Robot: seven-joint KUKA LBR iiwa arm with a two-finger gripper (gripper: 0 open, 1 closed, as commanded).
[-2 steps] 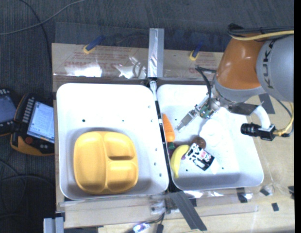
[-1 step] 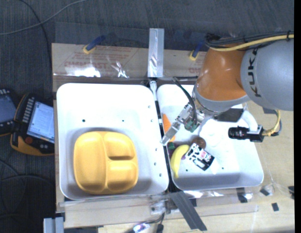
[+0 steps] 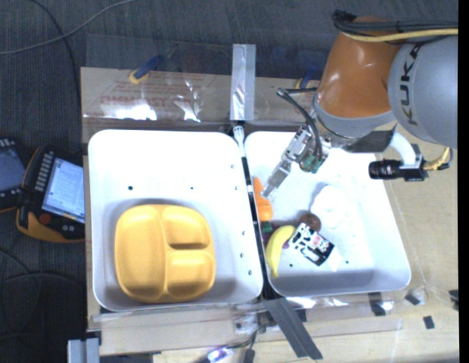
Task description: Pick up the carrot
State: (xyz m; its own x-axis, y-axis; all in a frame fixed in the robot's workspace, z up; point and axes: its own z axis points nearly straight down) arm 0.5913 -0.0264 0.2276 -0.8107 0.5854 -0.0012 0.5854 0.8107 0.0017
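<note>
A: We're closing in. The carrot lies against the left wall of the right bin, just above the banana.

B: Our hand hangs right over its upper end; spread or pressed together, we cannot tell. Next, we'd judge, a short descent and a squeeze.

Readable lettering: one brand name, on the robot arm.

The grey arm at the far right bears dark capitals running down its casing, reading "KUK", the start of the KUKA name; the last letter is cut off by the curve of the shell. The black-and-white card near the banana in the right bin carries print too small to read, and the lit screen of the handheld pendant at the left is too blurred to read.
</note>
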